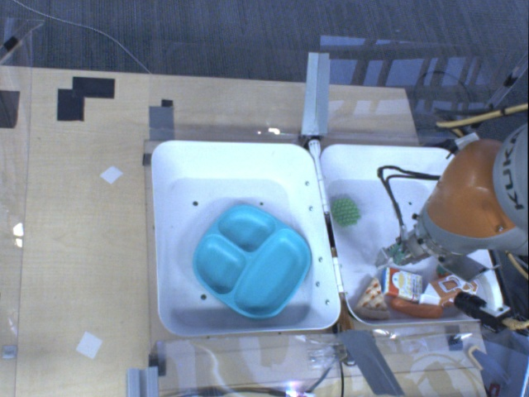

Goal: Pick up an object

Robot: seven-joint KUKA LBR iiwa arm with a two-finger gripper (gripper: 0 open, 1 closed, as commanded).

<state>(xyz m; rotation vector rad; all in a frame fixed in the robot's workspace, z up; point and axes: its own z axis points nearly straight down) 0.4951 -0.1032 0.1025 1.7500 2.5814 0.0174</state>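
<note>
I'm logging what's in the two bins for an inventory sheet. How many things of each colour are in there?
Blue: 1, the divided plate
Green: 1, the spiky ball
Tan: 1, the pizza slice
Red and orange: 2, the small carton and the packet
Red-brown: 1, the sausage
Total: 6

I watch through one fixed camera mounted above the pale wooden table point(74, 222), looking down at a slant. It sits far enough back to take in both shallow white plastic bins point(169, 222) side by side, plus dark carpet beyond; the grey arm with the orange band point(471, 197) enters from the right.
</note>
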